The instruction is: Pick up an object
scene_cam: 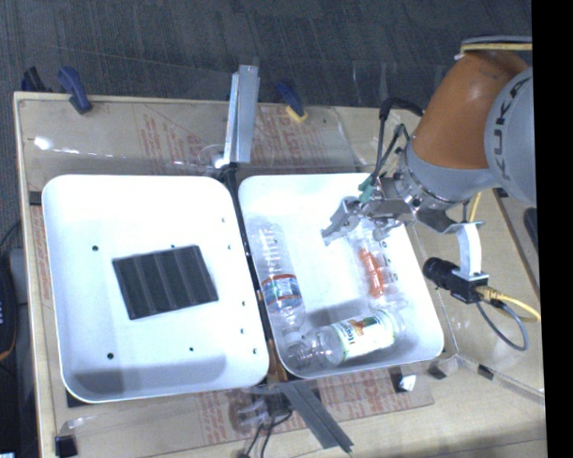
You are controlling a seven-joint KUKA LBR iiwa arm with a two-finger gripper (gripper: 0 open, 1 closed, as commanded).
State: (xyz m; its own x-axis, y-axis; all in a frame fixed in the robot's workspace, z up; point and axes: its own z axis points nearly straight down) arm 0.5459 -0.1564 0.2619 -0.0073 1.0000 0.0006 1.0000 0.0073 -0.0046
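My gripper hangs over the upper right part of the right bin, open, with nothing between its fingers. Just below it lies a clear packet with orange contents, along the bin's right side. A clear water bottle with a blue label lies lengthwise by the bin's left wall. A second clear bottle with a green and white label rests across the bin's front. In the left bin sits a black ribbed rectangular pad.
A grey upright post stands behind the seam between the bins. Blue clamps grip the bench's far edge. Cables and a black connector hang beside the right bin's right wall.
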